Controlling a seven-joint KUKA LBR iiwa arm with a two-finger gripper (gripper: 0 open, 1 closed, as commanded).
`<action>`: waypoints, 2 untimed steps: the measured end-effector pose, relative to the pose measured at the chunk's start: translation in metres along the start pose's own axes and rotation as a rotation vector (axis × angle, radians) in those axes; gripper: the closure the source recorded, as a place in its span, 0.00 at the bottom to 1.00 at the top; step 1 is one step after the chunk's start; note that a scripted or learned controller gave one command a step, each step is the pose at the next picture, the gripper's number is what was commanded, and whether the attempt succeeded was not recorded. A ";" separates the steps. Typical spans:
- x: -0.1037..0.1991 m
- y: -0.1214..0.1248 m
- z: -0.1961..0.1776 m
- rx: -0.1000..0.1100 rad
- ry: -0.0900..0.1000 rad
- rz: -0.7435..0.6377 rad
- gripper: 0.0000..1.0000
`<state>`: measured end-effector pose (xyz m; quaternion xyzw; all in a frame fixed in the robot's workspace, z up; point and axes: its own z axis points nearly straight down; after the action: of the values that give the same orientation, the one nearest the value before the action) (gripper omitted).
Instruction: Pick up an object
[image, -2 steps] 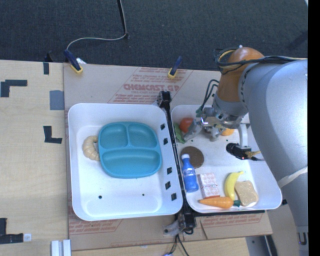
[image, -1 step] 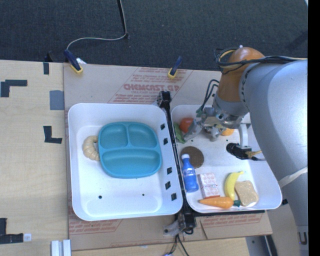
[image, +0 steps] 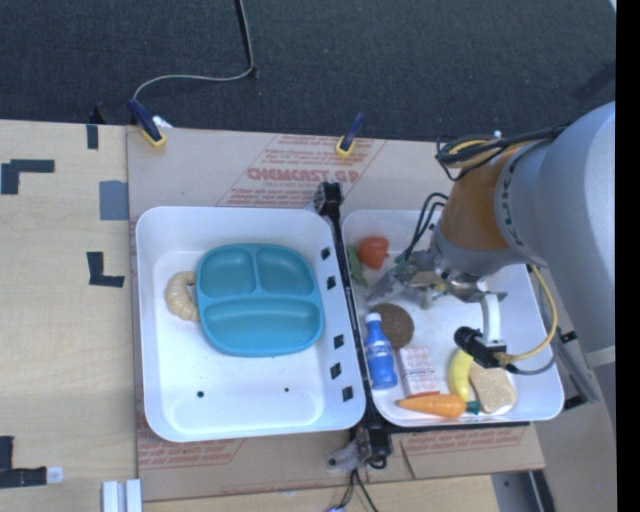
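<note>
My gripper (image: 397, 281) hangs low over the upper left part of the right bin (image: 535, 400). It sits just below a red tomato (image: 373, 250) and just above a brown round disc (image: 396, 325). A blue bottle (image: 379, 352) lies below the disc. Beside the bottle is a white packet (image: 418, 370). An orange carrot (image: 432, 405), a yellow banana (image: 459, 373) and a tan bread-like piece (image: 493, 390) lie along the bin's near side. I see nothing lifted off the bin floor.
The left bin (image: 160, 400) holds a blue divided plate (image: 260, 300) and a beige curled item (image: 180, 295) at its left edge. The black divider (image: 340, 310) runs between the bins. The grey arm (image: 560, 210) with its cables covers the right bin's upper right.
</note>
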<state>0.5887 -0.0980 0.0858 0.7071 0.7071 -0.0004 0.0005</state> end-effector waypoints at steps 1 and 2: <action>0.005 0.071 0.001 -0.002 0.001 -0.001 0.00; 0.003 0.079 0.001 0.002 0.000 -0.001 0.00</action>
<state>0.6681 -0.0946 0.0849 0.7066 0.7076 -0.0009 0.0000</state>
